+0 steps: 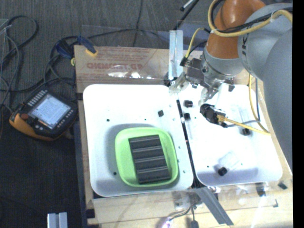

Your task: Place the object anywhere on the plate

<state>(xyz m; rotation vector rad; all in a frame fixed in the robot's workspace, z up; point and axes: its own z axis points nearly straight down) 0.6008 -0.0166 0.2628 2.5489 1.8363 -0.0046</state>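
A light green square plate [121, 148] sits in the left bin [97, 127], toward its front. A dark grey ridged block [149, 158] lies flat on the plate and covers most of its middle. My gripper [203, 93] hangs over the back left corner of the right bin [256, 160], close to the divider between the bins. It is well apart from the plate and the block. Nothing shows in its grasp.
Small black bits lie about: one in the left bin [160, 112], two by the divider [188, 103], and others in the right bin [221, 171]. A clear plastic piece [232, 158] lies near the right bin's front. A cardboard sheet [118, 65] stands behind the bins.
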